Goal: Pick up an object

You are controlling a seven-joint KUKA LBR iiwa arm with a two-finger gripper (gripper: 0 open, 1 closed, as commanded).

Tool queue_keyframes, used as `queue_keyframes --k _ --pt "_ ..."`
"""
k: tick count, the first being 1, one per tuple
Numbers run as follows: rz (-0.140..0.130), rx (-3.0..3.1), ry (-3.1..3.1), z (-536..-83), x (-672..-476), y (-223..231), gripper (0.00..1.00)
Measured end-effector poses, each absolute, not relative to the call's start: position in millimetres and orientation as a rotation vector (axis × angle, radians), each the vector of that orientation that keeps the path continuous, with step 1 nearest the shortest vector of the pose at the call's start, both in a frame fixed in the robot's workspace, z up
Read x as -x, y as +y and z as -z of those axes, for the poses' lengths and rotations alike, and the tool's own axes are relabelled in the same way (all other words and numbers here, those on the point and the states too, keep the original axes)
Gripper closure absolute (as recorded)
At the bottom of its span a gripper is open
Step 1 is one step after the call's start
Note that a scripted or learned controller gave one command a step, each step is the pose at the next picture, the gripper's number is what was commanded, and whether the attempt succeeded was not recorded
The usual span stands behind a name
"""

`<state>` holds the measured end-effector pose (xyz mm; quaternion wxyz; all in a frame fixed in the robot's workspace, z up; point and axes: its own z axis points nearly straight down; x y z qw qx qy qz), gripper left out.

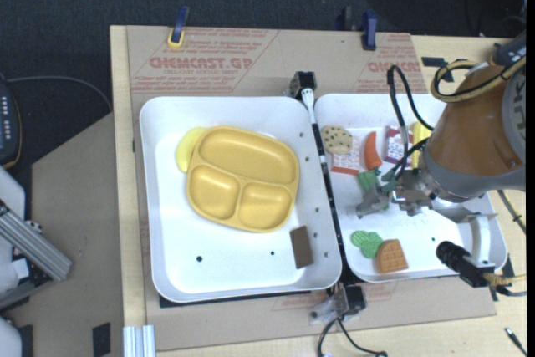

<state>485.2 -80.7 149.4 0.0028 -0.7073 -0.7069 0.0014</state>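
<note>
gripper (pixel 372 203) hung low in the right bin (pixel 493 251), grip state unclear, likely mid-reach toward a green toy (pixel 369 178).

The arm (pixel 481 130) enters from the right edge of the frame, at mid height. Its orange band occupies the upper right part of the visible body, with a grey section directly below it. Black cables loop across the top of the orange section. The wrist points toward the left and slightly down. The gripper (pixel 374 203) sits at the right centre of the frame, at the left end of the arm. Its metal fingers (pixel 368 206) extend leftward, low in the frame.
</note>
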Motion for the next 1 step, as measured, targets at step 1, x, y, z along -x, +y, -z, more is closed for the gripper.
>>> queue_keyframes --k 1 --pt "-0.005 2.218 -2.216 -96.2 -484.1 -80.0 0.0"
